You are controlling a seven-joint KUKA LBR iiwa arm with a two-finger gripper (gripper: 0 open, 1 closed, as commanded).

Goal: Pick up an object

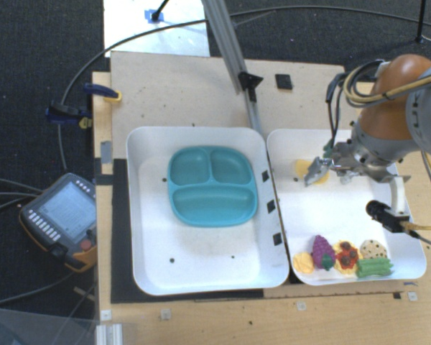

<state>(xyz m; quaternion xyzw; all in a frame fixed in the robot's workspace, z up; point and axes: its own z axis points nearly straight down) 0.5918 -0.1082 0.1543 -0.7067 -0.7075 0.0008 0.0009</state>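
Camera view has my arm reaching in from the right over the right bin (pixel 416 254), with the end effector (pixel 316 172) low at the bin's far-left part, right at a small yellow piece (pixel 302 168). It looks like it's touching or partly covering that piece, but I can't tell whether it's open, closed, or actually gripping anything; it's too small and dark at this angle.

Other candidates sit in a row along the near edge of the same bin: a yellow toy (pixel 302 263), purple grapes (pixel 322 251), a pizza piece (pixel 346 255), a cookie (pixel 374 249) and a green pod (pixel 374 267), all close together, some touching. The left bin (pixel 151 264) holds a teal plate (pixel 212 186) with three compartments.

My guess on handling: the yellow piece looks like play food, so light, stiff and probably a bit slick plastic, not fragile. It lies flat and low, so I'd want the fingers straddling its narrow width and going nearly down to the bin floor, otherwise it'll just skate away. It's alone up there, well apart from the near row, which makes it the easier pick. The crowded row would risk nudging neighbours.
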